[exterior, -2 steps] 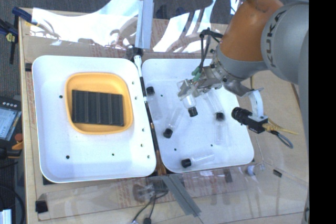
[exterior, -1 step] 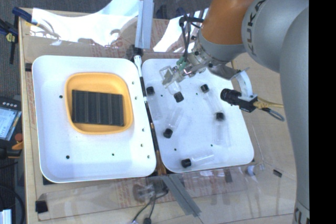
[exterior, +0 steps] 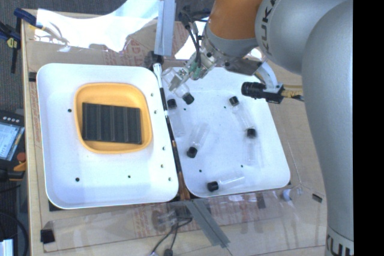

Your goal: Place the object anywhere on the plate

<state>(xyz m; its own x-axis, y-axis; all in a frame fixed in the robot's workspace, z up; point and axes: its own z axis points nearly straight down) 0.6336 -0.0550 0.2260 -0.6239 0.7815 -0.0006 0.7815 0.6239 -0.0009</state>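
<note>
My grey KUKA arm (exterior: 300, 39) filled the right of the frame, "KUKA" legible on its shell beside the orange band. Left of centre sat the white bin (exterior: 54, 159) holding the yellow plate (exterior: 111, 95) with its dark ribbed insert. In the right bin (exterior: 273, 159), clear black-capped vials (exterior: 198, 142) lay scattered. My gripper (exterior: 180, 77) hung at that bin's upper-left corner; I could not tell its opening. Done well, I judged, the step meant closing squarely across one vial's body before lifting toward the plate.
</note>
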